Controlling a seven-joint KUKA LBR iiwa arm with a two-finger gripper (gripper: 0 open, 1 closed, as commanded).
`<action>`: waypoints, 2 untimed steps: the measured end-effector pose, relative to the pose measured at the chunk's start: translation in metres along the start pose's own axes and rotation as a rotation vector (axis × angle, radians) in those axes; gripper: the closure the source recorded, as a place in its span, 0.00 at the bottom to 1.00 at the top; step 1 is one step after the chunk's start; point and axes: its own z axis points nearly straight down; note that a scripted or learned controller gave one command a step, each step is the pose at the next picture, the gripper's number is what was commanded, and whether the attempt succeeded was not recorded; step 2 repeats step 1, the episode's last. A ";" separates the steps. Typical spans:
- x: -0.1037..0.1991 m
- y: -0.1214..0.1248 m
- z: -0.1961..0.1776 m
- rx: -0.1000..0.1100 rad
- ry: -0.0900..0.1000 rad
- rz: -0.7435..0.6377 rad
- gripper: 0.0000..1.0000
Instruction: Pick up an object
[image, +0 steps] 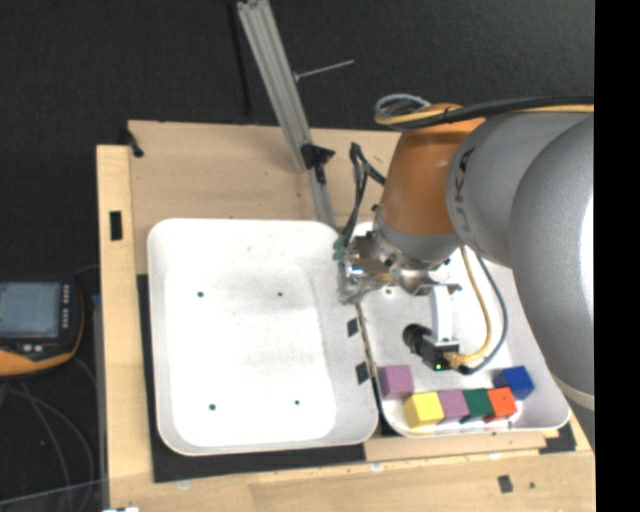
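Observation:
Several small blocks lie along the near side of the right bin (545, 418): a purple block (396, 380), a yellow block (424, 409), a second purple block (453, 403), a green block (477, 403), an orange block (500, 402) and a blue block (515, 381). My gripper (352, 283) hangs over the left rim of the right bin, up and left of the blocks, at the seam between the two bins. The wrist covers it from above. No block is seen at the gripper.
The left bin (245, 335) is a wide white tray beside the right one. A slanted metal rail (285, 100) runs down from the top towards the bins. A handheld pendant (35, 318) lies off the bench at the left.

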 end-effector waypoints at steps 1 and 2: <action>0.054 -0.011 0.000 0.000 0.000 0.001 1.00; 0.054 -0.011 0.000 0.000 0.000 0.001 1.00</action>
